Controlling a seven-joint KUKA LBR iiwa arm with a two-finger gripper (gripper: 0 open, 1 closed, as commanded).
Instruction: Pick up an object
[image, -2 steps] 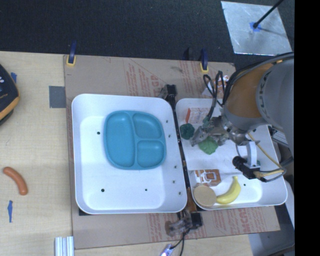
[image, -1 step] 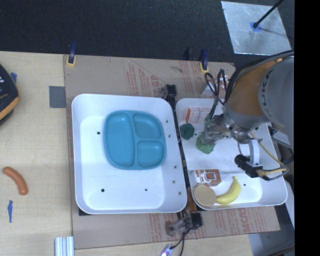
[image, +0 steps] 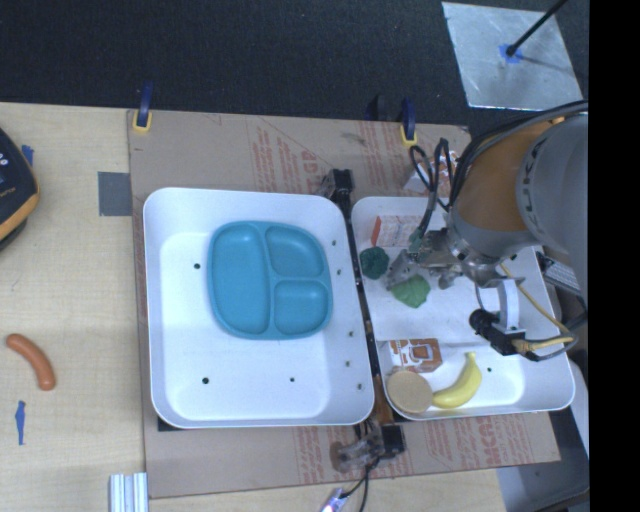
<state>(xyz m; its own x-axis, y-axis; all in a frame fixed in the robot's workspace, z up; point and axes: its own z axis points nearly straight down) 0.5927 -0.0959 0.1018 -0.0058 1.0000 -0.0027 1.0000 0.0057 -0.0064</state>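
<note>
The right white bin holds several small items. A light green lump lies near its middle, with a darker green round piece just to its upper left. A yellow banana and a tan round disc rest at the bin's front edge. A small orange and white packet lies above the disc. My gripper hangs low over the bin, right above the light green lump. Whether it touches the lump is unclear.
The left white bin carries a blue divided plate. A toy sausage lies on the bench at the far left. The grey and orange arm covers the right bin's back right corner, with cables trailing by it.
</note>
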